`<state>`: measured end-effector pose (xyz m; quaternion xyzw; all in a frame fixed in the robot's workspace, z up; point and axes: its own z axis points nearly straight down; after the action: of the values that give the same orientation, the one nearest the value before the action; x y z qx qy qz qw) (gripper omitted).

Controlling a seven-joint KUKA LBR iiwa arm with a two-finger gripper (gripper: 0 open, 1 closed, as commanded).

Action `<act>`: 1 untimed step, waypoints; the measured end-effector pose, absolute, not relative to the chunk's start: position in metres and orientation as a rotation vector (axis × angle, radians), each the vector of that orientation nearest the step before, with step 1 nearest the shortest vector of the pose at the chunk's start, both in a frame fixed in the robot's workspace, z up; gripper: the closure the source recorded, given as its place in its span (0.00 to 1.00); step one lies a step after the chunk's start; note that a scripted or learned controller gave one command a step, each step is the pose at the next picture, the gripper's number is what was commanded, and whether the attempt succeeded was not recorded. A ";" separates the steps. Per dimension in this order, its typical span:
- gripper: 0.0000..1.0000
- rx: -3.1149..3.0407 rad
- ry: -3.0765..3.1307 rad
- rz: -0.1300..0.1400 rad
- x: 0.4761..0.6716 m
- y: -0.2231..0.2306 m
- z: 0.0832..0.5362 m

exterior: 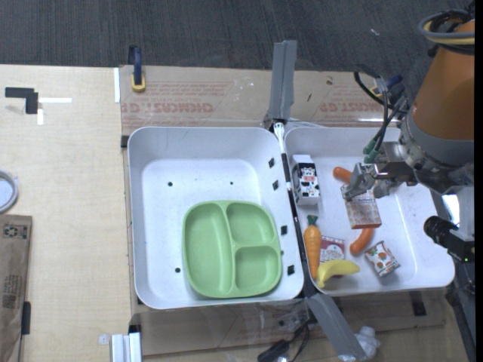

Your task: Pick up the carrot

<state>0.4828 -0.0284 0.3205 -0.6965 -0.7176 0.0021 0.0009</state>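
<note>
The carrot [312, 241] lies in the right bin [423, 277], close against that bin's left wall and toward its front edge, its green top pointing to the back and its orange tip to the front. Nothing grips it. Just beside it on the right sits a small red-printed packet [332, 246], and a banana [337, 271] lies at the carrot's tip, curving along the front of the bin. Behind the carrot, along the same left wall, stands a small white carton with black markings [306, 180].

Further toward the middle of the bin lie a reddish sausage-shaped piece [362, 239] and, near the front right corner, a small carton with a tomato picture [382, 259]. Another orange-red piece [343, 174] rests nearer the back.

The end effector [361, 185] hovers over the middle of the right bin, well apart from the carrot, and a flat reddish-brown packet [364, 212] hangs directly beneath it; whether the fingers are closed on it I cannot tell.

The left bin [151, 202] carries a green divided plate [232, 248] toward its front right corner. On the desk's far left edge lie a roll of tape [6, 192] and a brown paper pouch [15, 277].
</note>
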 end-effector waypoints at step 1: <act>1.00 -2.855 -1.310 0.009 0.478 0.014 0.302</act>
<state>0.4780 0.0137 0.3021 -0.9088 -0.4171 0.0030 0.0001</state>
